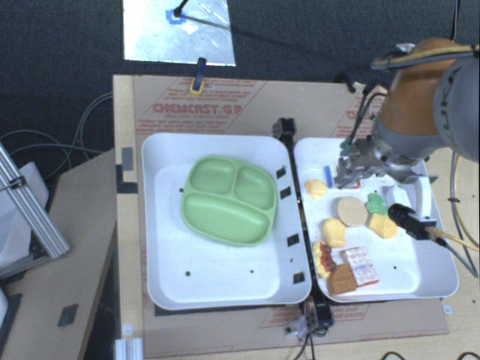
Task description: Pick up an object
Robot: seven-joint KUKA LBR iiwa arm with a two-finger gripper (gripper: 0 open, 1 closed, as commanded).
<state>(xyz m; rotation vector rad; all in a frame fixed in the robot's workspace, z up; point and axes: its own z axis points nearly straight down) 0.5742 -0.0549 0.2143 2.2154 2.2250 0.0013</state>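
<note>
Cardboard sheet (225,107) lies beneath the white bins (225,276), dark carpet (60,51) behind.

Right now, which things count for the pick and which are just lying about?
For the job (gripper hovers over this bin):
gripper
right bin
blue piece
tan disc
green toy
packet

Likely lying about:
left bin
green plate
foil sheet
cardboard

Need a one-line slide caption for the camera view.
The end effector over the right bin of small toy foods, beside a blue piece; a green divided plate lies in the left bin.
</note>
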